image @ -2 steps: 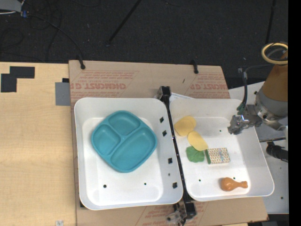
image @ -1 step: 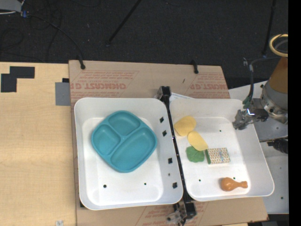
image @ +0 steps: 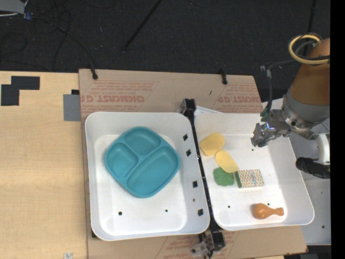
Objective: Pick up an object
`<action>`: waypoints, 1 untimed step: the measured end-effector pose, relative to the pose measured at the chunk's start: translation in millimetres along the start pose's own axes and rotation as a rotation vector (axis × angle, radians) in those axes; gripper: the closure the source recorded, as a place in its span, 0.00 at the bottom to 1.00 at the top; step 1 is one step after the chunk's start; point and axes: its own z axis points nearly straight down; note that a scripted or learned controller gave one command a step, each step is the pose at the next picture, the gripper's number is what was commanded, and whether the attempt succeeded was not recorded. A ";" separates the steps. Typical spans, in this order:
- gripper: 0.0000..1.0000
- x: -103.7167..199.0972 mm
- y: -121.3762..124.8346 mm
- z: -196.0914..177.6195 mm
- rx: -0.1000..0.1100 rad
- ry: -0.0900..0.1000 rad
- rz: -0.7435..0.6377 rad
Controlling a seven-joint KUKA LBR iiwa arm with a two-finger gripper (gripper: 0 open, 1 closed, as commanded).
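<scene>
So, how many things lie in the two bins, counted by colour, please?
Teal: 1, the divided plate in the left bin.
Yellow: 2, two pieces in the right bin.
Green: 1, a piece.
Orange: 1, a piece.
Speckled pale: 1, a small block.
Total: 6

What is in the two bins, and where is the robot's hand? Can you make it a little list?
left bin: a teal plate with three sections
right bin: two yellow pieces, a green piece, a small speckled block, an orange piece
touching: lower yellow piece overlaps the green piece; block lies beside the green piece
gripper: over the right bin's upper right, holding nothing visible
arm: comes in from the right
</scene>
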 end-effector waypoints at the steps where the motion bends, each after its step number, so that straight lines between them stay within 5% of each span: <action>1: 1.00 63.5 9.0 -1.1 0.001 0.000 -0.001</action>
